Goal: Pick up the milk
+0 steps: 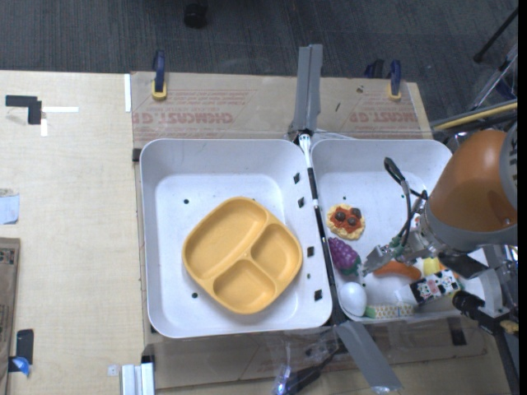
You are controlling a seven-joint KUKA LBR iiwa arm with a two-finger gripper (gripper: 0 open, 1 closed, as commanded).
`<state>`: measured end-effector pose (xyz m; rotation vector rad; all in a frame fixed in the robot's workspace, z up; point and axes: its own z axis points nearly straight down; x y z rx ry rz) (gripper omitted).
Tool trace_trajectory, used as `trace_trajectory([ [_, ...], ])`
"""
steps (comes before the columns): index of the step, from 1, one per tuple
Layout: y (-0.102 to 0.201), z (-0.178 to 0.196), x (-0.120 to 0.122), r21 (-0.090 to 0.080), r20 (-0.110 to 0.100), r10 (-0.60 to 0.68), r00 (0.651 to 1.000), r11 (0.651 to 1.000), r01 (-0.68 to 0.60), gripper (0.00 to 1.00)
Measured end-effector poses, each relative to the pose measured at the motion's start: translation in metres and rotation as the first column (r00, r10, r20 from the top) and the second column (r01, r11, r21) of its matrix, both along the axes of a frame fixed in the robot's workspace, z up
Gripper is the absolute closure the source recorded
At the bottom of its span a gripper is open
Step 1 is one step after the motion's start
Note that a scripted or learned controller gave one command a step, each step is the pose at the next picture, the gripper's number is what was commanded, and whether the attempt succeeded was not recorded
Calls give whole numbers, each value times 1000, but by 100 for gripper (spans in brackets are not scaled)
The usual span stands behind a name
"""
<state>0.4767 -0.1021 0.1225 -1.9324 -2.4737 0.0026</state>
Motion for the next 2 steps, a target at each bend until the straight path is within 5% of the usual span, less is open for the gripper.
trace_trajectory([
  [1,-54,31,71,-2,2,-90,996,996,90,0],
  [2,0,-30,35,-8,7,22,1000,1000,-22,0],
])
